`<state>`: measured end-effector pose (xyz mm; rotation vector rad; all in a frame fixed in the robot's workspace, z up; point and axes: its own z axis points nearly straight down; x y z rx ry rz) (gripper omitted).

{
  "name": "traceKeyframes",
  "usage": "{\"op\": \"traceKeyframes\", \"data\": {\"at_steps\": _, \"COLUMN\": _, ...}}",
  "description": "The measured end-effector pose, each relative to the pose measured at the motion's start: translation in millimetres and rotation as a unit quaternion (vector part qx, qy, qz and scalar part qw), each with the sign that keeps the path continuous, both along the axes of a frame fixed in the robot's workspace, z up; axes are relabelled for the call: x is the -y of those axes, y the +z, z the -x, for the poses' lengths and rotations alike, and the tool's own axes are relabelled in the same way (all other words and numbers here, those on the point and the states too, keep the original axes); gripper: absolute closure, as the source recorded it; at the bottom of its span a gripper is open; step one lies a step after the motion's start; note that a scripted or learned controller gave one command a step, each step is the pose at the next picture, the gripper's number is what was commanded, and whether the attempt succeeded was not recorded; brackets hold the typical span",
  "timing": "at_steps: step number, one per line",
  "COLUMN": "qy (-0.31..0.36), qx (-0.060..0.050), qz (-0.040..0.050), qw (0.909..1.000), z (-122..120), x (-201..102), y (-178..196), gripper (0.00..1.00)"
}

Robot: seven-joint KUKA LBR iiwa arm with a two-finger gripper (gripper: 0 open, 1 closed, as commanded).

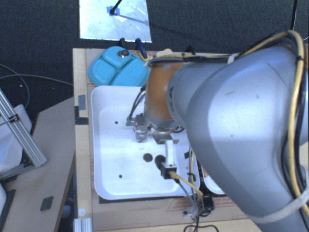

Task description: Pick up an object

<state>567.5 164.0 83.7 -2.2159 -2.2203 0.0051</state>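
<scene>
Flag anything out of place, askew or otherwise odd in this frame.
One thing stands out: the light blue plastic item lies at the far edge of the white bin, resting on or over its rim rather than on the bin floor. A small dark disc lies flat inside that bin, looking normal.

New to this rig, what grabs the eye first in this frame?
The grey arm dominates, reaching in from the right with its orange band over the left white bin. Next, a light-blue plastic container sits on the bench just beyond that bin's far edge. In the bin, a small dark disc lies near the middle.
</scene>
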Motion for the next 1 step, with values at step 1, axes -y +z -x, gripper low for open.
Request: {"op": "traceKeyframes", "data": {"at_steps": 1, "qy": 0.003, "qx": 0.0, "qz": -0.0006, "qw": 1.0, "z": 85.5, "x": -49.6, "y": 0.2, "gripper": 1.0}}
